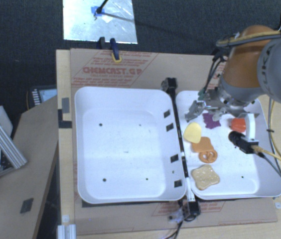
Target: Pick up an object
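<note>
place: robotics lab | signs: white bins (125, 96) on cardboard-topped bench (130, 66), aluminium framing (1, 138), cabling

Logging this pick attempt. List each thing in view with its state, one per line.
Gripper: low over the right bin, nothing seen held.
Purple piece: lying in the right bin, beside the gripper.
Yellow piece: lying flat, free.
Orange pretzel: lying flat, touching the yellow piece.
Toast slice: lying flat, free.
Red piece: lying in the bin, partly hidden.
Left bin: level on the bench.
Right bin: level, holding the pieces.
</note>
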`<action>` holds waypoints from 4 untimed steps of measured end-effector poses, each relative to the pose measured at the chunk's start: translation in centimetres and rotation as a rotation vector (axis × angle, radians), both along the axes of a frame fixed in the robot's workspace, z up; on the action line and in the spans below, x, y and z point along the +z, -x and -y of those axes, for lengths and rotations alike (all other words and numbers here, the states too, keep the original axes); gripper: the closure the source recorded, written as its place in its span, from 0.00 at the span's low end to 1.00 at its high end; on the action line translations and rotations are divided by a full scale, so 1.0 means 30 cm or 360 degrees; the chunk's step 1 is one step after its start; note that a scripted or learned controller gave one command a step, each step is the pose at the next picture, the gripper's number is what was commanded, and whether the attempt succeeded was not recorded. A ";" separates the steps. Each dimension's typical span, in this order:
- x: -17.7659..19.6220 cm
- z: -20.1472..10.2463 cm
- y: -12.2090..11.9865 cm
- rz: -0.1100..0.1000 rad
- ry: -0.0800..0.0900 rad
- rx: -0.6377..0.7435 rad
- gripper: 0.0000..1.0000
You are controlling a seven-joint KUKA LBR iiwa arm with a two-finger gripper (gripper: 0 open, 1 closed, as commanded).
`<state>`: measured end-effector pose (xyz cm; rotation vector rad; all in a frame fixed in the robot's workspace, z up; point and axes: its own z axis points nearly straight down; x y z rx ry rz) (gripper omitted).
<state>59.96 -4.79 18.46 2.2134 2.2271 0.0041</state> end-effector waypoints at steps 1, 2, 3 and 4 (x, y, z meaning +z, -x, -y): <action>0.241 0.204 0.020 0.0010 0.0008 -0.0016 0.00; -0.161 0.250 0.293 -0.0029 -0.0003 -0.0016 0.00; 0.275 0.226 0.102 0.0025 0.0007 0.0001 0.00; -0.355 0.132 0.168 -0.0009 -0.0001 -0.0006 0.00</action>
